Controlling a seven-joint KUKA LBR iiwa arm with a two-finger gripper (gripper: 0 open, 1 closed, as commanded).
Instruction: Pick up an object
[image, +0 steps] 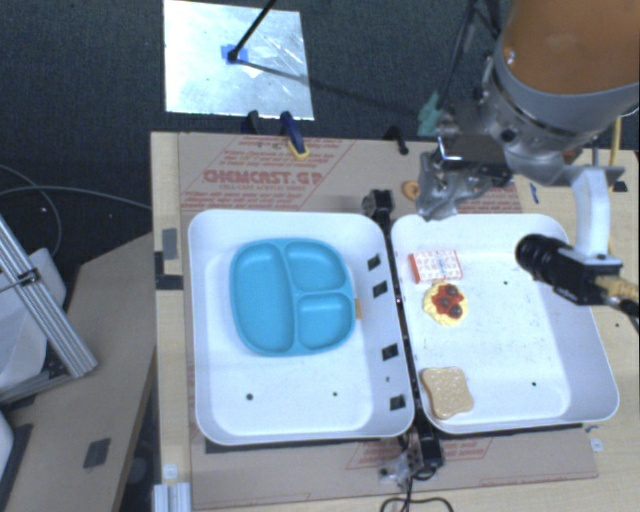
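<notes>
While the grey arm (560, 70) with its orange band fills the upper right of the frame, its gripper (440, 200) hangs over the far rim of the right bin (560, 400), near the top centre of that bin. Whether its fingers stand wide or narrow cannot be told from this slanted look down; nothing is visible between them.

Lower in the frame, three small things lie in the left part of the right bin, well apart from the gripper. A red-and-white checked card (435, 265) lies nearest the top, a small round pizza piece (445, 303) with red topping sits just below it, and a toast slice (446, 391) lies near the bin's bottom edge. A black cylindrical part (550, 265) juts over the bin's right side.

At the centre left of the frame, the left bin (290, 410) holds a blue divided plate (292, 296) with three compartments. Both bins rest on a cardboard sheet (270, 170) with red print.
</notes>
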